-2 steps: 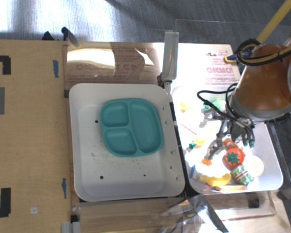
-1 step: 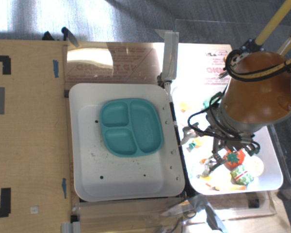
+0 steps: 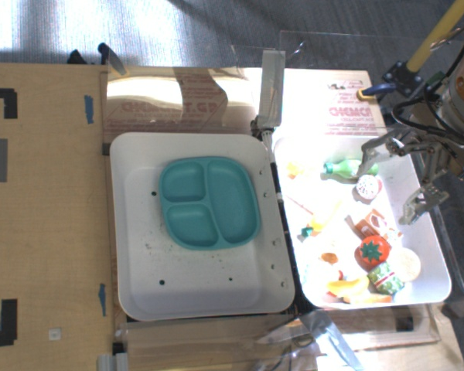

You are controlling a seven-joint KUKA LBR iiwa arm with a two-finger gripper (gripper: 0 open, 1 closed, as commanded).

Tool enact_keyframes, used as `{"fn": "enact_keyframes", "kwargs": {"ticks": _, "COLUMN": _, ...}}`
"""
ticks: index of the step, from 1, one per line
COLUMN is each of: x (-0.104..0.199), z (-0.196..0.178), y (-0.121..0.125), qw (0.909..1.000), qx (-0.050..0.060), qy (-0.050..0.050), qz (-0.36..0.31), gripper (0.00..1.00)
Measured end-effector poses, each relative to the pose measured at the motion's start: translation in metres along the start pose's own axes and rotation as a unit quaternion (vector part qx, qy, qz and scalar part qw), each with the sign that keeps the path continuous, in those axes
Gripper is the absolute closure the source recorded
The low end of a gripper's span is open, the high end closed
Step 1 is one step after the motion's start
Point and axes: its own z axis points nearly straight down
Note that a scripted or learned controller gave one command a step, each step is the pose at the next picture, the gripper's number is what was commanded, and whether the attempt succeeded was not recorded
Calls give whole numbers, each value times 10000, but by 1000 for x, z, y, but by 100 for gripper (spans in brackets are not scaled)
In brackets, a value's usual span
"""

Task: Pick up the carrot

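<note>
Camera view: carrot [image 3: 329, 258] lies well apart from the open, empty jaws [image 3: 394, 178].

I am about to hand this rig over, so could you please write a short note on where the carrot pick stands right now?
Gripper: fingers spread open, holding nothing, over the right bin's far right side.
Carrot: I cannot pick it out for certain among the small toys crowding the right bin; a small orange piece near the bin's middle may be it.
Left bin: holds a teal divided plate.
Done: nothing lifted yet.
Left: locate the carrot, lower onto it, close, lift.
</note>
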Motion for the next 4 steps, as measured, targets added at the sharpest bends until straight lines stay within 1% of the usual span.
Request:
{"fn": "enact_keyframes", "kwargs": {"ticks": 1, "x": -27, "z": -50, "y": 43, "qw": 9431, "qx": -55, "qy": 8, "qz": -3323, "gripper": 0}}
{"fn": "enact_keyframes", "kwargs": {"ticks": 2, "x": -10, "z": 43, "y": 66, "qw": 9739, "qx": -90, "qy": 51, "qz": -2269, "gripper": 0}}
{"fn": "enact_keyframes", "kwargs": {"ticks": 3, "x": -14, "z": 157, "y": 82, "qw": 9999, "qx": -82, "qy": 88, "qz": 16, "gripper": 0}}
{"fn": "enact_keyframes", "kwargs": {"ticks": 4, "x": -37, "z": 162, "y": 71, "qw": 8817, "qx": -88, "qy": 10, "qz": -4718, "gripper": 0}}
